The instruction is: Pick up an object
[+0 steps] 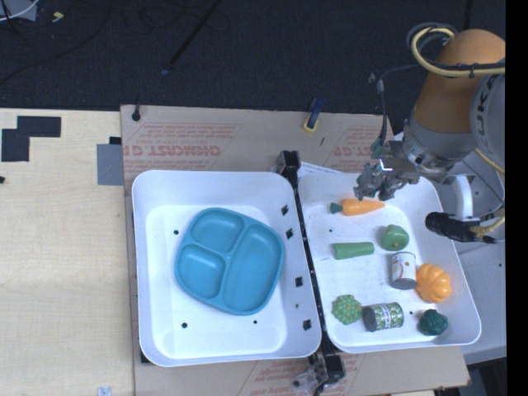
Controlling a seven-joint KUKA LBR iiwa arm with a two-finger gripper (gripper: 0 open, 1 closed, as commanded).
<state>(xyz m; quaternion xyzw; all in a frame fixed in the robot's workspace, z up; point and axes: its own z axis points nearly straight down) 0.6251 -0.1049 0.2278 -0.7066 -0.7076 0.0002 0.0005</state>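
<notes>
The right bin (459, 337) holds several toy foods: an orange carrot (363, 207), a green cucumber piece (353, 250), a green apple (394, 238), a small tin can (403, 271), an orange pumpkin (433, 282), a bumpy green ball (346, 309), a dark green-labelled can (382, 316) and a dark green broccoli (431, 322). My gripper (377, 182) hangs at the bin's far edge, just above the carrot. Nothing shows between its fingers.
The left bin (157, 304) holds a blue divided plate (228, 260). A blue and yellow clip (313, 115) lies on the cardboard behind the bins. The arm comes in from the upper right over the right bin's far corner.
</notes>
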